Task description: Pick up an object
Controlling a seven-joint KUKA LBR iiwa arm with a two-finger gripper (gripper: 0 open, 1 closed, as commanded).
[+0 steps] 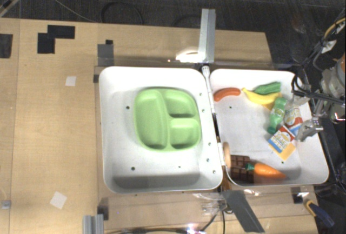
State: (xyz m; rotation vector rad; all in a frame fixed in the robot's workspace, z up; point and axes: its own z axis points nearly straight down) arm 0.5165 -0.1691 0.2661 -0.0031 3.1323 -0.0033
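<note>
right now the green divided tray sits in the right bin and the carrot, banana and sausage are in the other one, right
Not quite. The camera view shows the green divided tray in the left bin. The carrot, banana and sausage are in the other one, the right bin.

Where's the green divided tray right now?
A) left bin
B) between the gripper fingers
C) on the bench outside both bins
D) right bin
A: the green divided tray lies flat in the middle of the left bin, while the carrot, banana and other small items sit in the right bin.
</note>
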